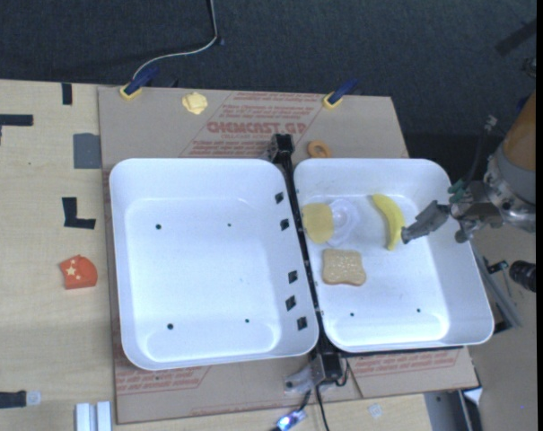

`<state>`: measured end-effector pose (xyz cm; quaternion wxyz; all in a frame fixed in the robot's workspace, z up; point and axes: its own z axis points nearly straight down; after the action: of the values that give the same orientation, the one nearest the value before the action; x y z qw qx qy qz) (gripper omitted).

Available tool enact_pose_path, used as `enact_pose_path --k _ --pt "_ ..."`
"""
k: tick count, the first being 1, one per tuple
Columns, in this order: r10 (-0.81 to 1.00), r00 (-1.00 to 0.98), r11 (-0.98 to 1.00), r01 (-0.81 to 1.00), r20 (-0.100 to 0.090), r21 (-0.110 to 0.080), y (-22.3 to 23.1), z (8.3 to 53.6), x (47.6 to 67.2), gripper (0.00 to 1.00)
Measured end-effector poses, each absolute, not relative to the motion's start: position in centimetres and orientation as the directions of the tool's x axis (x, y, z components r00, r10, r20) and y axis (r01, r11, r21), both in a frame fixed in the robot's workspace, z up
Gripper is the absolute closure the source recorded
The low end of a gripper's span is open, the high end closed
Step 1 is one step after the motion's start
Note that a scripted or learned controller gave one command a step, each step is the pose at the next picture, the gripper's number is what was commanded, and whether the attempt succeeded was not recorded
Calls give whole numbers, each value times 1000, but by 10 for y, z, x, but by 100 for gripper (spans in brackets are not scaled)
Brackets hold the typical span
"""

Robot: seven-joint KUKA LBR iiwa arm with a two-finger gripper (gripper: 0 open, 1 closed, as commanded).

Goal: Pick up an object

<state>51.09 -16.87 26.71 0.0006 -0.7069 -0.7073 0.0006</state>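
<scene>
- 2 white bins sit side by side on a cardboard sheet (253, 128) over the bench (38, 205).
- Left bin (199, 268): bare white floor with a few small dark dots.
- Right bin (415, 317): holds 4 items, all in its upper-left half.
- Banana (389, 218): yellow, curved, running from upper left to lower right, near the bin's middle-right.
- Toast (343, 267): tan slice lying flat, below and left of the banana, apart from it.
- Yellow block (318, 223): against the bin's left wall, above the toast.
- Clear cup (345, 219): transparent, just right of the yellow block, touching or overlapping it; exact shape hard to tell.
- Gripper (421, 221): reaches in from the right over the right bin's right side; 1 dark finger (424, 219) points down-left, its tip just beside the banana's lower end. Cannot tell whether tip and banana touch.
- Gripper opening: cannot tell from this angle. Nothing visible between the fingers.
- Arm (513, 182): grey wrist at the right edge, orange band above it.
- Outside the bins: small yellow lump (195, 103) on the cardboard above the left bin; small orange ring (318, 149) above the right bin; red piece (79, 272) on the bench at far left.
- White cable (186, 52) curves across the dark floor at top.
</scene>
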Motion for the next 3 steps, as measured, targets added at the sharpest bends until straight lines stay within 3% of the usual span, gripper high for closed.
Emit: enact_pose_path --k 1,2,3 --pt "1000 0 0 1000 3 -12 -170 143 507 0" --pt "1000 -3 3 1000 0 0 -181 83 565 0" --pt "1000 -6 6 1000 -1 3 -150 85 621 0"
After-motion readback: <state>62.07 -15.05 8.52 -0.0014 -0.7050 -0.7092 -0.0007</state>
